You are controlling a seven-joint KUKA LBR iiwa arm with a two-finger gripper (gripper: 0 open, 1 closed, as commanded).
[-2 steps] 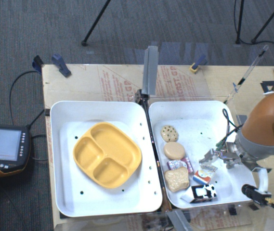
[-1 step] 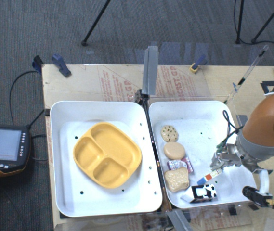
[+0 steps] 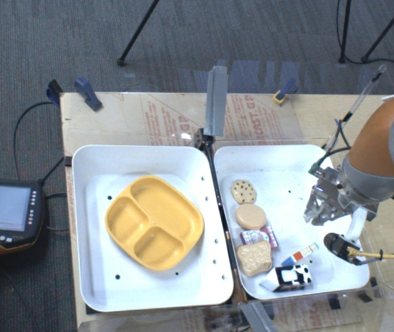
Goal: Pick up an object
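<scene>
the arm comes in from the right and its gripper [image 3: 319,211] hangs over the right bin [image 3: 290,159], above bare white floor and well apart from the things along the bin's left side; from up here i cannot tell how the jaws stand, and nothing shows in them. the likely targets lie in a loose column by the dividing wall: a speckled cookie [image 3: 243,191] at the top, a plain round biscuit [image 3: 251,216] just below, a small pinkish packet [image 3: 259,237] under that, and a toast-like slice [image 3: 254,258] touching the packet's lower edge. nearer the front wall sit a little marker-like stick [image 3: 301,254] and a black-and-white block [image 3: 294,276], possibly a toy carton. all look like light toy food, stiff and smooth, so they'd likely skid or tip rather than crush. the flat discs offer little height; i'd pinch across their edges from straight above. the block looks the easiest, gripped across its narrow sides. the yellow divided plate [image 3: 154,222] sits alone in the left bin [image 3: 89,185] on the bench [image 3: 134,116].
</scene>
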